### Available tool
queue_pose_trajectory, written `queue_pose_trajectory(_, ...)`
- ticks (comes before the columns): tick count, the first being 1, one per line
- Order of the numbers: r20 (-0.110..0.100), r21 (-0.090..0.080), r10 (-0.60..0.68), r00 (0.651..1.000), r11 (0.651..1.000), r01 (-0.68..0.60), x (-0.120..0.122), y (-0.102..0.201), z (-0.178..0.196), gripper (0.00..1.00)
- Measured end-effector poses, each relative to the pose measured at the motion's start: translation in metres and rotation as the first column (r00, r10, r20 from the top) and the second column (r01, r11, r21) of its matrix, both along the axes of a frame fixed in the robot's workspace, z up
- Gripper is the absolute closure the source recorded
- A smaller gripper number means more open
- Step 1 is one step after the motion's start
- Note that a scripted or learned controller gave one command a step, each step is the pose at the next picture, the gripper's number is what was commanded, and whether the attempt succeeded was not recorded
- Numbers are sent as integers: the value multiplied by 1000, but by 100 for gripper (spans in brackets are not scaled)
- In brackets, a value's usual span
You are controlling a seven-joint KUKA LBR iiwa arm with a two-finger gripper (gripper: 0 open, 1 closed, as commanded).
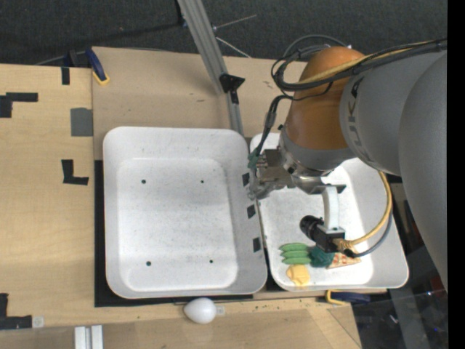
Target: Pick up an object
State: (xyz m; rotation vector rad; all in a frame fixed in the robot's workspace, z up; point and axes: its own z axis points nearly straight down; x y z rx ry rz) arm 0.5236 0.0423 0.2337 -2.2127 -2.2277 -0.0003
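White egg-shaped object (pixel 200 310) lay on the surface (pixel 43 217), left of and nearer than the claw (pixel 256 187). Small toys, green (pixel 296 251) and yellow (pixel 297 273), sat in the right bin (pixel 389 264), nearer than the claw; its opening could not be told.

White bins (pixel 174 140): 2
Green objects (pixel 295 252): 1
Yellow objects (pixel 298 273): 1
White eggs (pixel 200 310): 1

The grey arm with its orange band (pixel 327 97) hangs over the right shallow white bin (pixel 389 267). Small green (pixel 296 251) and yellow (pixel 298 273) toys lie near that bin's front edge.
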Motion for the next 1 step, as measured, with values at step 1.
queue_pose_trajectory(1, -2, -1, 0, 1000, 1000, 0, 12, 50, -12, 100)
